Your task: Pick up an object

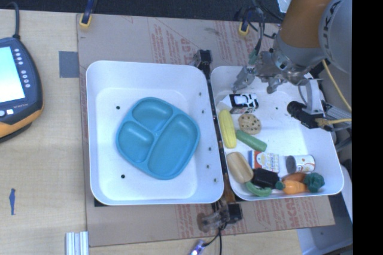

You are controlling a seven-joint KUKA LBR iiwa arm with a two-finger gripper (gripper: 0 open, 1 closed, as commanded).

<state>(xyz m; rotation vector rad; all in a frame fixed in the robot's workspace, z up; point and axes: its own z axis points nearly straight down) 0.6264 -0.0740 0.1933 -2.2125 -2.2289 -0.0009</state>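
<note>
My gripper [258, 80] hangs over the far end of the right bin [328, 141], its two grey fingers spread open with nothing between them. Just below it lies a small black-and-white toy [243, 102]. Further toward the front lie a yellow corn cob [227, 128], a speckled cookie [249, 123], a green pickle [251, 140], a tan bun [239, 166], a small carton [266, 161] and a can [299, 163]. At the near end sit a black piece [264, 178], a green pod [257, 190], an orange vegetable [293, 186] and broccoli [314, 181].
The left bin [108, 83] holds a blue divided plate [158, 137]. A teach pendant [15, 86] lies at the far left of the bench. Black cables and a black fitting [302, 113] hang off the arm over the right bin's right side.
</note>
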